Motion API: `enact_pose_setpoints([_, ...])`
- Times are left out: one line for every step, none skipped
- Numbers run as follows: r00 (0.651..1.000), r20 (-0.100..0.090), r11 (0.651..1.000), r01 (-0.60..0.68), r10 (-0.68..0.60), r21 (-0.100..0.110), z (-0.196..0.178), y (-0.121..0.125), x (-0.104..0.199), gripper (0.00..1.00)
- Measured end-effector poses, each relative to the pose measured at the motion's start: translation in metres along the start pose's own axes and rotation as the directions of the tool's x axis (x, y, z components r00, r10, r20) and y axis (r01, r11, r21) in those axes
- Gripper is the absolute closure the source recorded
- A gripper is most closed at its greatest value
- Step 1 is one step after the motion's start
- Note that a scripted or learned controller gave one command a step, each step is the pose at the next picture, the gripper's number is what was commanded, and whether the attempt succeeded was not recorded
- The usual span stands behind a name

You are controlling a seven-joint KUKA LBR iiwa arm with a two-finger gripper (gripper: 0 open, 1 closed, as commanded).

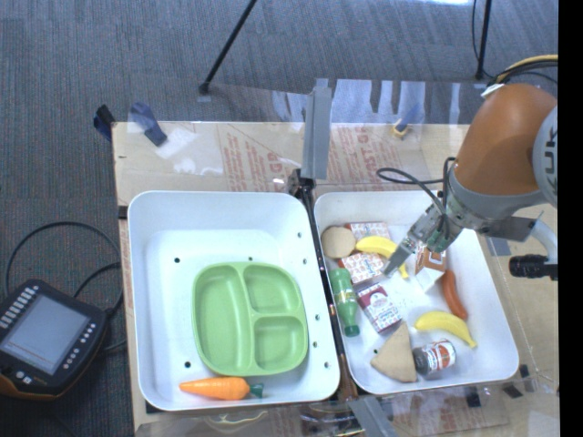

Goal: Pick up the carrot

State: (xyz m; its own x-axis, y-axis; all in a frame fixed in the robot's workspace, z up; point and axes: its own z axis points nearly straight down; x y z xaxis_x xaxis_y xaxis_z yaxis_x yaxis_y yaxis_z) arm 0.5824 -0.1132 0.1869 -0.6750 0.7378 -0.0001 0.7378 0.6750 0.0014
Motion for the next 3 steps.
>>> enact_pose_setpoints([0.929, 0.001, 0.929, 0.369, -0.369, -0.001, 0.088, 0.013, -0.024, 0.00])
enact_pose_setpoints([0.799, 0.001, 0.799, 0.601, -0.601, -0.001, -0.001, 0.045, 0.031, 0.00])
enact_pose_setpoints([0.920, 0.011, 0.920, 0.392, -0.392, -0.001, 0.093, 0.045, -0.009, 0.00])
